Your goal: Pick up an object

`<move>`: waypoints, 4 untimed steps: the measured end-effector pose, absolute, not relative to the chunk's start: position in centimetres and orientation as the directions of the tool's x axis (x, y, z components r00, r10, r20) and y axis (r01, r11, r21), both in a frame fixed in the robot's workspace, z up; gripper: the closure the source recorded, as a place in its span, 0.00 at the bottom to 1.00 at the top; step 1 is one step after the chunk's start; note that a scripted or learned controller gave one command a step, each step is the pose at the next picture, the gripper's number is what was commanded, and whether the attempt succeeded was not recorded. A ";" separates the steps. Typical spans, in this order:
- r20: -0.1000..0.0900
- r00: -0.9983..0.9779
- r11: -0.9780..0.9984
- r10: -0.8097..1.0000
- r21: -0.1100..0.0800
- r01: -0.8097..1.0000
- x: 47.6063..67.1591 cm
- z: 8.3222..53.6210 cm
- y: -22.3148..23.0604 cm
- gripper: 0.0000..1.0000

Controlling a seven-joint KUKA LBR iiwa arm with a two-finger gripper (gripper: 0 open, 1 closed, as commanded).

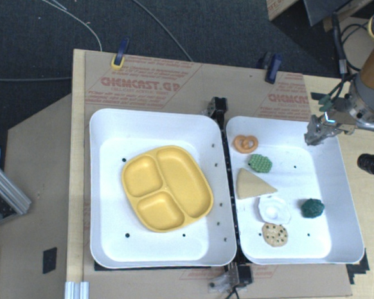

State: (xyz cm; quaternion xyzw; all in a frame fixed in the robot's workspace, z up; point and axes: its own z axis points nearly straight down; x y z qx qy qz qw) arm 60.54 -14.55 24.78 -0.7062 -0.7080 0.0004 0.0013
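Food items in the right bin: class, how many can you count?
6: pretzel at the far left corner, green waffle beside it, cheese wedge mid-left, fried egg, cookie nearest, broccoli on the right.

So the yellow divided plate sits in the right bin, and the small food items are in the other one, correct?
Not quite. The camera view shows the yellow divided plate in the left bin; the small food items, such as the cookie and pretzel, are in the right bin.

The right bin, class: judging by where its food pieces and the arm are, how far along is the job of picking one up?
Done: nothing lifted; the pretzel, cheese wedge, cookie and others lie in the right bin. In hand: the gripper hovers over the bin's far right corner. Left: descend, grasp, lift.
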 end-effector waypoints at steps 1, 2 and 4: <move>0.002 -0.003 0.003 1.000 -0.004 1.000 58.0 23.5 -9.9 1.00; 0.003 -0.005 0.005 1.000 -0.003 1.000 57.1 23.6 -5.0 1.00; 0.002 -0.006 0.006 1.000 -0.004 1.000 53.0 24.0 5.1 1.00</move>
